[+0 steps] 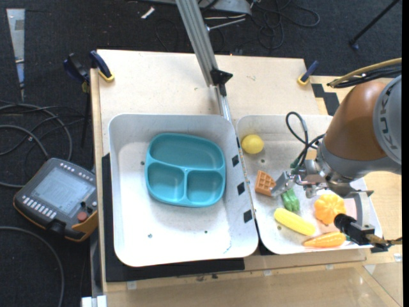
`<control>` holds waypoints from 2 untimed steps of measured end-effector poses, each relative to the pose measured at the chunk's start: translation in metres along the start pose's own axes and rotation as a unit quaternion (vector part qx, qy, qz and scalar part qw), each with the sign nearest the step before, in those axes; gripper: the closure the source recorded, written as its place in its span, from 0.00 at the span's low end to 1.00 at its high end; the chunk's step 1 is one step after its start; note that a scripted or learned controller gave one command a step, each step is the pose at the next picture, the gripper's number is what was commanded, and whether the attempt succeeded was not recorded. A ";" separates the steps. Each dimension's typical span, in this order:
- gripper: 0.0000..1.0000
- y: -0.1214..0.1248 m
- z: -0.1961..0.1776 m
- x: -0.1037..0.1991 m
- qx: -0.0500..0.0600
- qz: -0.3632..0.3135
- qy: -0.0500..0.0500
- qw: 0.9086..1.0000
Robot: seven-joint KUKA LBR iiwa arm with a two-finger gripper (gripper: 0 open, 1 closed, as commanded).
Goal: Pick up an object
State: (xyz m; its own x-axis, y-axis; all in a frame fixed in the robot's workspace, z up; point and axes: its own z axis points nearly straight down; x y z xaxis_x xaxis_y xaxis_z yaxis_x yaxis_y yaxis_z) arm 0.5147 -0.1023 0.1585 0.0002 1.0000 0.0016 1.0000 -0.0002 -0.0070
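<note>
The small green plastic toy vegetable (291, 201) lies in the right white bin (275, 128), just below the gripper (289, 181); whether the jaws are apart I cannot tell. Likely light, stiff, smooth; pinch across its narrow middle.

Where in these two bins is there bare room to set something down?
The left bin has bare floor all around the teal tray, widest along its near edge. The right bin is crowded near the gripper: waffle, green piece, banana, orange, carrot. Its far strip beside the lemon is free.
</note>
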 end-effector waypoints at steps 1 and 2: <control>0.00 0.009 0.053 -0.001 0.000 0.000 0.000 1.000; 1.00 0.011 0.040 -0.002 -0.004 0.000 -0.001 1.000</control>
State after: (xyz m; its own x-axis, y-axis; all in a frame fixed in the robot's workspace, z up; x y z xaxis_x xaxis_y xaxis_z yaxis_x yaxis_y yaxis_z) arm 0.5251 -0.1037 0.1186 0.0008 1.0000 -0.0001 1.0000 -0.0008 0.0012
